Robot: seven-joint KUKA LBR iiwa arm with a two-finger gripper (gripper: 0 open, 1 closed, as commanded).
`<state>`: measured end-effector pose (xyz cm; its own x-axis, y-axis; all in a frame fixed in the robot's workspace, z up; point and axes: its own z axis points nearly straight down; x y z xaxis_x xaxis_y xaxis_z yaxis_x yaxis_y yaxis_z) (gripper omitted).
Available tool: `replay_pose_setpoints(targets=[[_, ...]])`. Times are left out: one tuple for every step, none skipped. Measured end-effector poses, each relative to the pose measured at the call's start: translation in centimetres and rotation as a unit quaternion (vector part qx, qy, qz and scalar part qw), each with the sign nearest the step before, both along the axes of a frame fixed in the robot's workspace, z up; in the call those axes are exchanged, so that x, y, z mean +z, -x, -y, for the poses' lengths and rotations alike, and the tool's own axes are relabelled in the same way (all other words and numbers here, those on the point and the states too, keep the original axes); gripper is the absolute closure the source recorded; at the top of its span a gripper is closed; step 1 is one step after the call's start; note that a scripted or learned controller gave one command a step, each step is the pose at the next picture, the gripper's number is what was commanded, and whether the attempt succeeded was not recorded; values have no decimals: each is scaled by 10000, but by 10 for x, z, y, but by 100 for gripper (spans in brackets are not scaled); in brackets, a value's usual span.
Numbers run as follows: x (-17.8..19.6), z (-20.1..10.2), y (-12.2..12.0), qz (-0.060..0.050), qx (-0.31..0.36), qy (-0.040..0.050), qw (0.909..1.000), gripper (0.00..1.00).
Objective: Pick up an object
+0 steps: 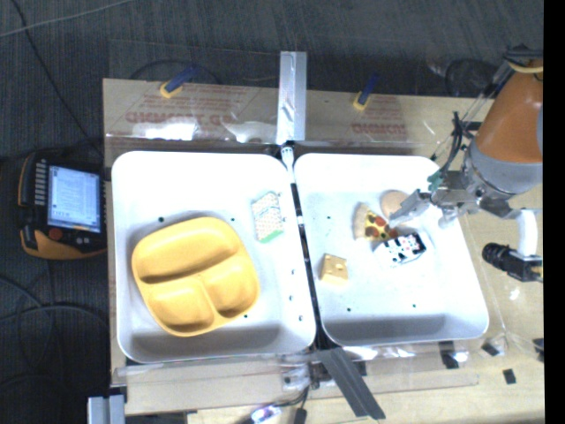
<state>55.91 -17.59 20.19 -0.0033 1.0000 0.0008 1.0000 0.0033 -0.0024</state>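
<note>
**Gripper over right-bin cluster, no grab seen**

From my remote seat, the arm (516,140) had reached in from the right, with the gripper (408,208) low over the right bin (459,316). It sat at the upper edge of a small cluster of toys. Finger state: I couldn't tell, the tip was too small and blurred against the clutter. I saw nothing clearly between them, so I didn't count anything as held.

Candidates in the right bin:
- pizza slice (376,225), just beside the gripper tip, lying flat. Looked like a thin, light toy. Hard to get under when flat, so I'd pinch across its narrow width.
- black-white piece (403,247), touching or nearly touching the slice. Shape was unclear, so it was a risky target.
- tan piece (360,222), half hidden at the slice's left edge.
- cheese block (334,269), well apart from the cluster, near the divider. Small, stiff, blocky, with flat sides. I judged it the easiest grip: straight down, across two opposite faces.

The left bin (132,325) held a yellow tray (195,274), which was big, rigid and probably too wide for the jaws except at the rim, and a small packet (267,216) near the divider, flat and light.

The tight cluster meant a risk of nudging neighbours.
</note>
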Motion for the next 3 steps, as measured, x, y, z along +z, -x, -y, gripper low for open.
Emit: replay_pose_setpoints(targets=[[-101,-39,-35,93,251,35,9996,0],[-92,-40,-35,84,253,21,9996,100],[143,4,0,12,2233,18,9747,100]])
